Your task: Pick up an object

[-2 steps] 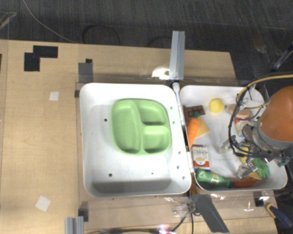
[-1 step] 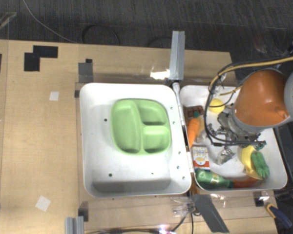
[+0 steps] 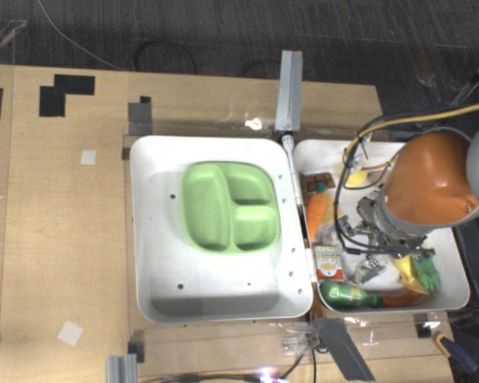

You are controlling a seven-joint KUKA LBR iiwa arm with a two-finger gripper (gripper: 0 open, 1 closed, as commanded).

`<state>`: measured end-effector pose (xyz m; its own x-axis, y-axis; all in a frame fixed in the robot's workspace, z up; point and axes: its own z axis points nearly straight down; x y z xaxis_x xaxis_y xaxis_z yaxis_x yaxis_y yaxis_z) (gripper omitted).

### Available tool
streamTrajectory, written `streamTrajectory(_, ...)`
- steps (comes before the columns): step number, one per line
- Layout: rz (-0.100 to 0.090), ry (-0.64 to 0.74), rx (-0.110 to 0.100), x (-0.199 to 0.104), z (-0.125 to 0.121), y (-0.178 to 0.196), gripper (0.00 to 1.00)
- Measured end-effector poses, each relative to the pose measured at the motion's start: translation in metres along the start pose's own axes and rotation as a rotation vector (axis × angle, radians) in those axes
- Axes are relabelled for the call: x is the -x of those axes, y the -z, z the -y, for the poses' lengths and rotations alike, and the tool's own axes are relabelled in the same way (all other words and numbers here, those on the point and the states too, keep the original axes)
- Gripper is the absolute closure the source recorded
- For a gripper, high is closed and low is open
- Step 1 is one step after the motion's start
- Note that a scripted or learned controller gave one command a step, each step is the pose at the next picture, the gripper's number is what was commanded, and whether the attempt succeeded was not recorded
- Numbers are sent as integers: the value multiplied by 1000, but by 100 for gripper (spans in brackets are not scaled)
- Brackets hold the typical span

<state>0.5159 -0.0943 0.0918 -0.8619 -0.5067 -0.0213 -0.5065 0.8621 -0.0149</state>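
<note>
My gripper (image 3: 373, 266) is down inside the right bin (image 3: 460, 292), below the arm's orange band (image 3: 429, 179). Several small objects lie around it. An orange carrot-shaped piece (image 3: 317, 212) and a brown block (image 3: 318, 184) lie at the bin's left side. A small printed carton (image 3: 327, 262) sits just left of the gripper. Along the bin's near wall lies a green bottle (image 3: 350, 295). A yellow and green item (image 3: 419, 273) is to the gripper's right, and a yellow piece (image 3: 356, 177) lies further back. The arm hides the bin's middle.
The left bin (image 3: 156, 214) holds a green divided plate (image 3: 228, 206). A grey metal post (image 3: 288, 90) stands behind the divider between the two bins. Black and yellow cables (image 3: 399, 122) loop over the right bin's far side. Bare wooden bench (image 3: 56, 238) extends to the left.
</note>
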Motion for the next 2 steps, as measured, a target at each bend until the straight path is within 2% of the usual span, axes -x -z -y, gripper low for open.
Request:
streamTrajectory(1, -15, 50, 9, -50, 57, 3, 0)
streamTrajectory(2, -3, 143, 1, -7, 3, 0, 0)
